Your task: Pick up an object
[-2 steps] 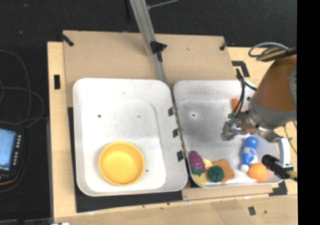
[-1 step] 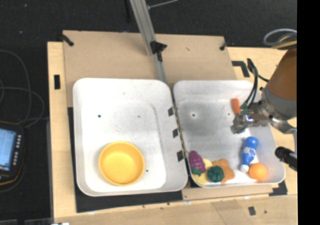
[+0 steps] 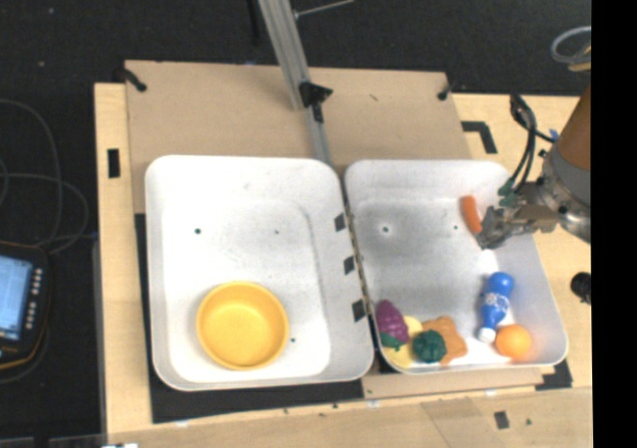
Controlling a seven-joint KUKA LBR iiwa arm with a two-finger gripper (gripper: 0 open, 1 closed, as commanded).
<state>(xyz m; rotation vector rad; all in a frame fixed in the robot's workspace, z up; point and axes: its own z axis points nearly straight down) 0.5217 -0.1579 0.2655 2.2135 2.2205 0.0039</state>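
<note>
The right bin (image 3: pixel 418 237) holds several small objects. A small orange carrot-like piece (image 3: pixel 469 212) lies near its right wall. My gripper (image 3: pixel 490 230) hangs just to the right of that piece, low over the bin, touching or nearly touching it. Toward the bin's front right lie a blue and white bottle (image 3: pixel 495 301) and an orange ball (image 3: pixel 514 341). Along the front wall sit a purple piece (image 3: pixel 390 322), a green piece (image 3: pixel 429 345) and a tan-orange piece (image 3: pixel 453 336).
A yellow bowl (image 3: pixel 242 325) sits at the front of the left bin (image 3: pixel 239 207). A slanted metal pole (image 3: pixel 284 28) rises behind the bins. The arm's cables (image 3: pixel 528 137) hang at the right edge.
</note>
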